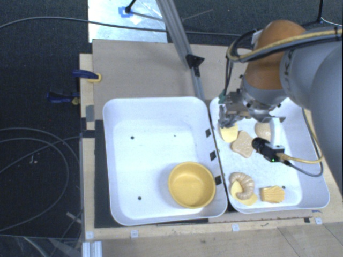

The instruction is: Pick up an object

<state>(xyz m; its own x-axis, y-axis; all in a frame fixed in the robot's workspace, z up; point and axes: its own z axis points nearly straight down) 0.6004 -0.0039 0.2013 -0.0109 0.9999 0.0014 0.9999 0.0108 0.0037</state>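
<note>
Left bin (123,143), white, shallow: one smooth yellow bowl (192,184), round, near its front right corner. Right bin (316,191), white: one ridged yellow wedge (273,194); one curled tan piece (243,186); one flat tan slab (243,144); one pale yellow chunk (229,133). Pincer (229,114) directly above that chunk; finger state cannot be told. Brown board tabletop (134,68).
</note>
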